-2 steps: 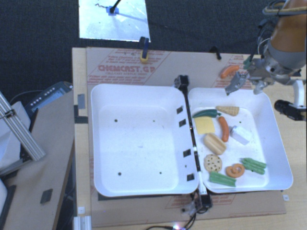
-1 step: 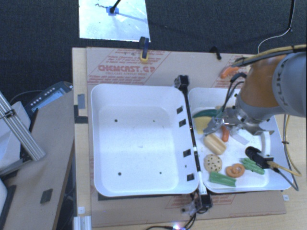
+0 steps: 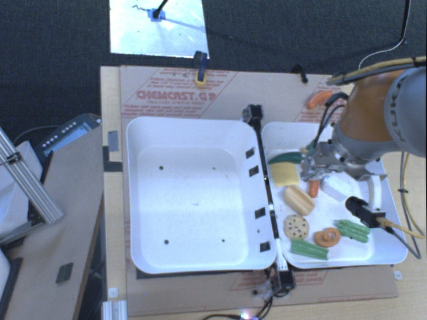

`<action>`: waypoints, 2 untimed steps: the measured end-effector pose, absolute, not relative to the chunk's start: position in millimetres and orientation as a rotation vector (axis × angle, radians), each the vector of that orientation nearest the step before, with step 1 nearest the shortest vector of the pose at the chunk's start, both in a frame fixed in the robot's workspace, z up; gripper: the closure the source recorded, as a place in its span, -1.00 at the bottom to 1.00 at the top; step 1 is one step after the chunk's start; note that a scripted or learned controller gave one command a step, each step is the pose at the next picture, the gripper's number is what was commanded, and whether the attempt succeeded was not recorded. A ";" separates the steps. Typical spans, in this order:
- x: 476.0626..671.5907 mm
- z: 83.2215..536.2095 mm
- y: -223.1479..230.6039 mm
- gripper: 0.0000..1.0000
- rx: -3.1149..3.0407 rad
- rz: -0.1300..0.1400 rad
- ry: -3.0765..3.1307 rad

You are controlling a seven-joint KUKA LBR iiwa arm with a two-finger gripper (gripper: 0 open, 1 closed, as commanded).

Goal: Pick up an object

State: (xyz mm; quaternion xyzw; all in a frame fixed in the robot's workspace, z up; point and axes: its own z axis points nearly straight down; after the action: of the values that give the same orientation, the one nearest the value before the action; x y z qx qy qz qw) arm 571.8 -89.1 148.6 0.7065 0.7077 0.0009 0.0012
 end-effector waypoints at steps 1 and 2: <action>560.8 97.3 -85.7 1.00 2.218 0.008 2.219; 603.6 305.1 -13.8 1.00 2.198 0.026 2.224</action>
State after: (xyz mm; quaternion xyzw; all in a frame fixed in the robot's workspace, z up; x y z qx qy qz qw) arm 603.6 -13.8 305.1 0.7028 0.7113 0.0084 0.0073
